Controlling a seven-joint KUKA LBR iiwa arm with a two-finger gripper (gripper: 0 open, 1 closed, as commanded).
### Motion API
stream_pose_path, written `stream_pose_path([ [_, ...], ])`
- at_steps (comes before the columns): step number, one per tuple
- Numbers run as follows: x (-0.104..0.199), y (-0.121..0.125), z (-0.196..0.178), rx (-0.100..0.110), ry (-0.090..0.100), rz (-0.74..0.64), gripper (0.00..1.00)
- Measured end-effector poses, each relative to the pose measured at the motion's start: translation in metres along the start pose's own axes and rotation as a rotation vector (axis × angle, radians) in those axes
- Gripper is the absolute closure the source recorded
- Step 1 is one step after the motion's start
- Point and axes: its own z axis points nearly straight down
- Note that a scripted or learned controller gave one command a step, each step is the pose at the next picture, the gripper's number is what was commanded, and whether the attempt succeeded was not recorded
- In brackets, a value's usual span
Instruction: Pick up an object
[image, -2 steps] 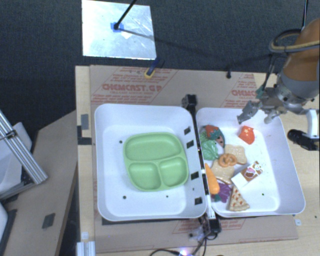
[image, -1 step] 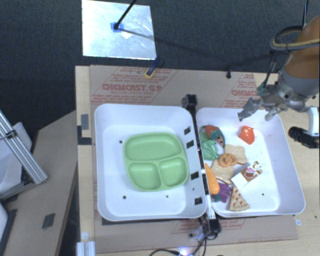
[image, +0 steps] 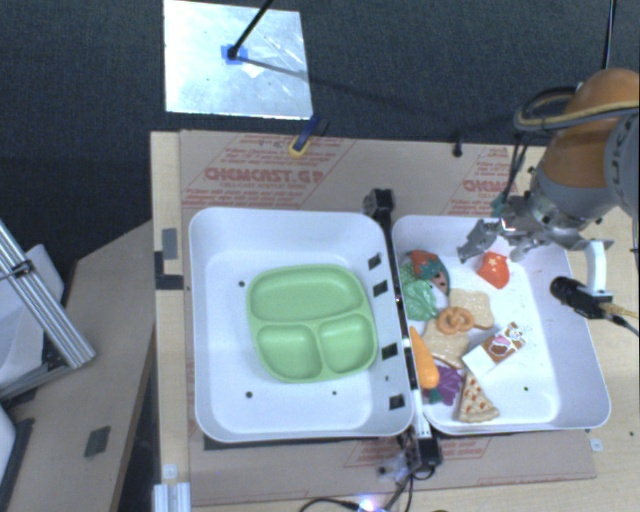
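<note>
Even, bright overhead light; the white bins (image: 300, 225) nearly blow out, shadows stay soft, a foil sheet (image: 238, 60) glares, and detail is slightly soft.

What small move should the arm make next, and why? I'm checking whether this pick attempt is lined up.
Probably a short descent straight onto the red-orange toy. The gripper hangs just above it, near the far edge of the right bin, and nothing shows between its fingers. That toy sits apart from the crowded pile of bread slices and the carrot, so it looks like the easiest target.

arm (image: 590, 130) cropped at right edge
</note>
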Motion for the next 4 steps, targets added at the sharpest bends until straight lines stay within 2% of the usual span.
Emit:
stream_pose_path([
  [2, 0.004, 0.005, 0.095, 0.001, 0.0, 0.0, 0.0],
  [3, 0.003, 0.007, 0.081, -0.007, -0.001, 0.0, 1.0],
  [4, -0.003, 0.018, 0.025, -0.01, -0.002, -0.002, 1.0],
])
